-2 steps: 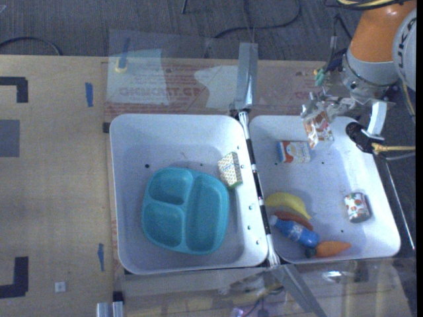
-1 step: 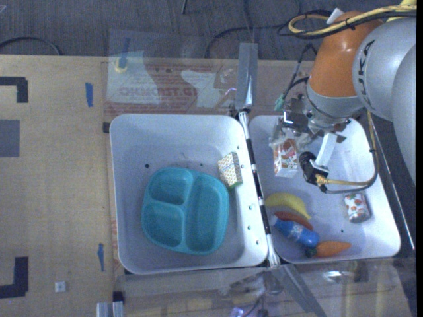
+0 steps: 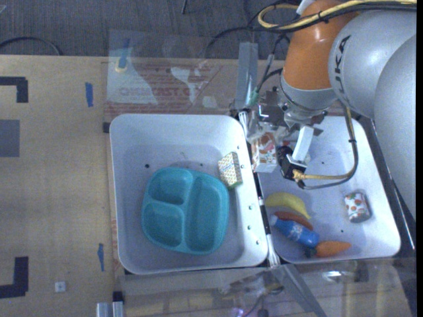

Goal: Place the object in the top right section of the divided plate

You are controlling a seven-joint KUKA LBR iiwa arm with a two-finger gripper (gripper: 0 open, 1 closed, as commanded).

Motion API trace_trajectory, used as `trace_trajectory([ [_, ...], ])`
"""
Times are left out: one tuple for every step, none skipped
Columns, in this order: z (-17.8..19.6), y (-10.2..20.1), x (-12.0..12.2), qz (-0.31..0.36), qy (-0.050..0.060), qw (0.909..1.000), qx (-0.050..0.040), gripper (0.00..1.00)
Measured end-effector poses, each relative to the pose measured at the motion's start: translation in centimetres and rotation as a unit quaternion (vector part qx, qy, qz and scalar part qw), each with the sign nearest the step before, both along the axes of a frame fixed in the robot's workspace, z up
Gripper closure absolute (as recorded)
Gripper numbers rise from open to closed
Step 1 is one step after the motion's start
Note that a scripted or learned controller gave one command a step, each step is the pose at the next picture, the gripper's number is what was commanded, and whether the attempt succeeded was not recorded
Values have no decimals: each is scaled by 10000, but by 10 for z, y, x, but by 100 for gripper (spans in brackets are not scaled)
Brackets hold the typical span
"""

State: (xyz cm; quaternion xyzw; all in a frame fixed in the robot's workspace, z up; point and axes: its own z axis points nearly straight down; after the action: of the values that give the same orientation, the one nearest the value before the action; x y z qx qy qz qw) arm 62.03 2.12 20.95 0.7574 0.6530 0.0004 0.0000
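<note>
A teal divided plate (image 3: 186, 210) lies in the left bin (image 3: 132, 137), with its sections bare. My gripper (image 3: 264, 136) hangs over the rim between the two bins, just right of the plate's far right corner. It is shut on a small white and red carton (image 3: 264, 154), which hangs below it and overlaps the left edge of the right bin (image 3: 380, 236). The carton is above and to the right of the plate, not over it.
A small yellow-green patterned box (image 3: 230, 168) leans at the plate's upper right edge. The right bin holds a banana (image 3: 289, 203), a blue bottle (image 3: 295, 232), an orange carrot (image 3: 332, 247) and a red and white can (image 3: 357, 206).
</note>
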Motion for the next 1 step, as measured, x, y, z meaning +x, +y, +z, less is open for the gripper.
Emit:
trace_trajectory([
  [10,0,1,-4,-9,10000,5,100],
])
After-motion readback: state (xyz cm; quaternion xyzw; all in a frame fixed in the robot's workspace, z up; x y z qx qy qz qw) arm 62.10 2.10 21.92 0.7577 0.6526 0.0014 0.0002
